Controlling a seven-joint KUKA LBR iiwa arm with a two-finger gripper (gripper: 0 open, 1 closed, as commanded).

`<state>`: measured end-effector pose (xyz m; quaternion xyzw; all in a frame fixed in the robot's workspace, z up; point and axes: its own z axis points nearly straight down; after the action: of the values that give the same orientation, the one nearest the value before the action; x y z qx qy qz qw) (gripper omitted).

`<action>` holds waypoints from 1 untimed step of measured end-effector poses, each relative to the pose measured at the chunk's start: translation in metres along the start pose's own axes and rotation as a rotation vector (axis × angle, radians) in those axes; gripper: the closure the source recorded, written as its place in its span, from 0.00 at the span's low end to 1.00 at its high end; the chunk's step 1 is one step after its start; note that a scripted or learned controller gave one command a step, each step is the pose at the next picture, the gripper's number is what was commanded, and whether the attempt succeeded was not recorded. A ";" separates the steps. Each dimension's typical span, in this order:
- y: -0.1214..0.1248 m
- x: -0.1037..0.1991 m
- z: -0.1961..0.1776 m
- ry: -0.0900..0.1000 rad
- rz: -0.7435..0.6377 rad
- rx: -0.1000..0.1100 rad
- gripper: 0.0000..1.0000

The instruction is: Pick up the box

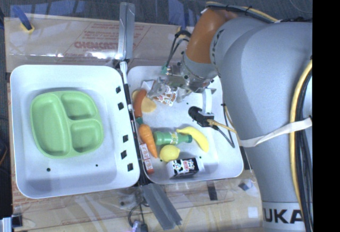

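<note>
Grey arm (265,82) fills my right side, nearest the lens. Its claw (172,85) sits at the right bin's (228,164) far edge over a crumpled wrapper (166,95) (whether it is spread or pinching, I cannot tell). My target, the box (184,167), lies at the near rim, toward me from the claw, long axis running left-right, beyond lemon (169,153) and banana (195,138).

Light is even and fairly bright, seemingly from overhead; the white bins (21,119) look pale and slightly washed out; shadows are soft and short; the picture is mildly grainy; small items look slightly soft.
</note>
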<state>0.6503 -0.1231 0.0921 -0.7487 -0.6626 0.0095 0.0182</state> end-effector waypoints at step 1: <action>-0.001 0.001 -0.010 -0.001 -0.007 0.006 1.00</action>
<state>0.6496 -0.1225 0.1020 -0.7464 -0.6651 0.0121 0.0202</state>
